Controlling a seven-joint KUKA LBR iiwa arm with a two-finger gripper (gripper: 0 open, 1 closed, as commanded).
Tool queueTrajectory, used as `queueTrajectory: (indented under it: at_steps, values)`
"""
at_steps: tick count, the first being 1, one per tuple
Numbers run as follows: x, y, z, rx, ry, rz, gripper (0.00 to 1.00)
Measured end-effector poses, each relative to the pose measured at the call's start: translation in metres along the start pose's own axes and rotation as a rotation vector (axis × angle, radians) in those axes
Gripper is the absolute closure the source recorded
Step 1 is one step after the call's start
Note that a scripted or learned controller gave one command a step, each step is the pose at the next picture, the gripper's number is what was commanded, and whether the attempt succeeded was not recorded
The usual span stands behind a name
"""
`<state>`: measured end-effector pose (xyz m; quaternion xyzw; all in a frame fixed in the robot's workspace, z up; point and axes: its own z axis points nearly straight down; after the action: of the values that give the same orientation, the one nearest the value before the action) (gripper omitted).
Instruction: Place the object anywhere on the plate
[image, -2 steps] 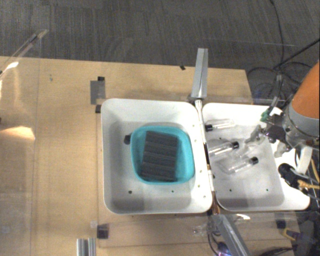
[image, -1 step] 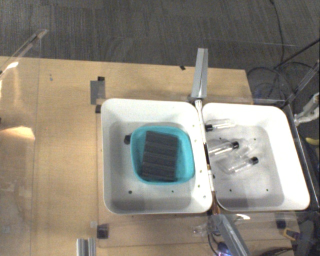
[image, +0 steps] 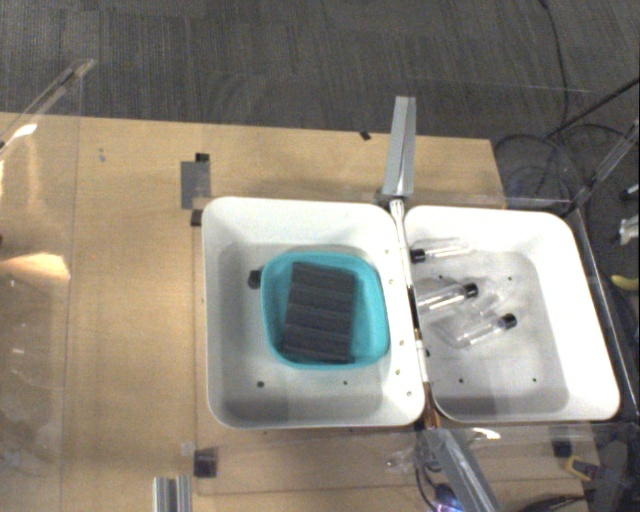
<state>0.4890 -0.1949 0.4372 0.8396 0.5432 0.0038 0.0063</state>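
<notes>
1. A light wooden table carries two shallow white plastic bins side by side, their inner rims touching along the middle.
2. The left white bin holds a teal, rounded-square plate, which sits a little towards the bin's far side.
3. A dark grey ribbed foam block lies flat on the plate, slightly tilted, its ridges running left to right. It covers most of the plate's middle and stays inside the rim.
4. A small black item peeks out at the plate's left edge; what it is cannot be made out.
5. The right white bin holds three clear plastic vials with black caps, all lying on their sides in the bin's left half.
6. The far vial lies close to the dividing rim, cap pointing left.
7. The middle vial lies just nearer, cap pointing right.
8. The near vial lies to the right of the middle one, angled, cap at its right end. None of the three touches the plate.
9. A grey metal bar stands at the far end of the seam between the bins.
10. Dark cables run across the floor at the far right.
11. The gripper's state, how far open it is and whether it has hold of anything, cannot be told.
</notes>
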Motion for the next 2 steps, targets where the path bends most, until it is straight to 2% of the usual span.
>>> queueTrajectory:
  at_steps: [2]
  values:
    - [-0.0016, 0.0005, 0.0004, 0.002, 0.000, 0.209, 0.00]
